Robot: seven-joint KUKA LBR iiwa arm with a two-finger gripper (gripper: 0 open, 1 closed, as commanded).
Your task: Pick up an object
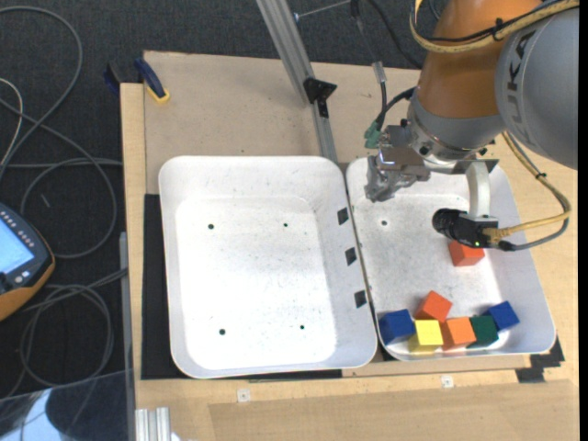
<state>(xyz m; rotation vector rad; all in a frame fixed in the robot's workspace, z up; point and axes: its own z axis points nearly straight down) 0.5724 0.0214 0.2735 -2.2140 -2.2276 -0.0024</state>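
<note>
The orange-red block (467, 253) lying alone near the middle of the right bin (404, 237) looks like the nearest candidate for the pick, though the task names no particular object; it sits partly under a black fitting on the arm's wrist, so only its lower part shows. The other pieces are bunched at the near edge of that bin: a blue cube (396, 324), a yellow cube (428, 333), an orange cube (437, 305) just behind them, another orange cube (457, 333), a green cube (483, 328) and a second blue cube (503, 315), most of them touching or nearly so. The left bin (253, 265) lies beside it on the surface (230, 99). The gripper (382, 184) hangs over the far left corner of the right bin, well apart from every block, and nothing is seen between the jaws; whether they stand wide or narrow I cannot tell from this angle. I judge the task to be at the approach step, with no grasp begun. The next move calls for carrying the jaws over one chosen block, squaring them to its faces and descending; the lone block offers free sides, while the crowded row leaves little room for a finger between neighbours.
</note>
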